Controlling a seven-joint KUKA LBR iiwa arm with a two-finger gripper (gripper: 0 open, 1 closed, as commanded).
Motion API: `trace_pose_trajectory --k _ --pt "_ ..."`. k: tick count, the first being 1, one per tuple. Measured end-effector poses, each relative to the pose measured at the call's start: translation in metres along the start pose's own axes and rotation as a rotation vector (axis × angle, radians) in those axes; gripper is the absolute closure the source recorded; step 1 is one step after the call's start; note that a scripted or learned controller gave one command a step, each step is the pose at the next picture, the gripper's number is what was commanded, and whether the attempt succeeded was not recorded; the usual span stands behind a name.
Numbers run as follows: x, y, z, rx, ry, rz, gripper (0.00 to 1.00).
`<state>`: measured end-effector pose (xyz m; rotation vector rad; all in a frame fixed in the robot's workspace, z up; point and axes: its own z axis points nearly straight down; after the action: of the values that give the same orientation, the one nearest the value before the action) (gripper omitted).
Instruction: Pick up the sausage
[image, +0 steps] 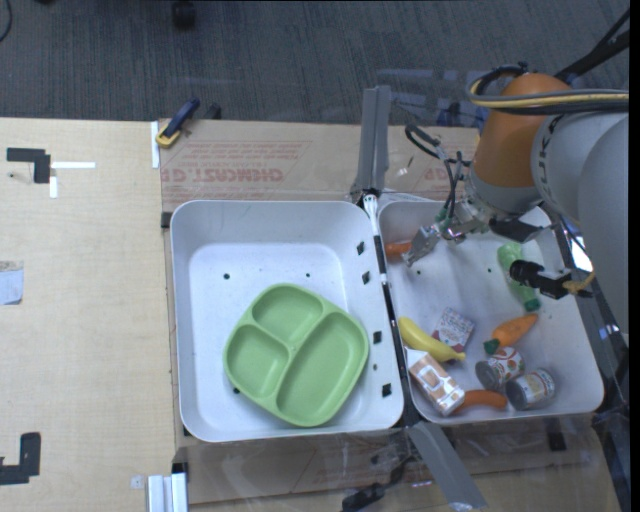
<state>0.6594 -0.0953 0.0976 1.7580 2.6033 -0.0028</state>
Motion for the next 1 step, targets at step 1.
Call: trace_pose_trajectory --k 1 --pt "0.0 0.0 0.0 0.0 0.0 0.0 0.0"
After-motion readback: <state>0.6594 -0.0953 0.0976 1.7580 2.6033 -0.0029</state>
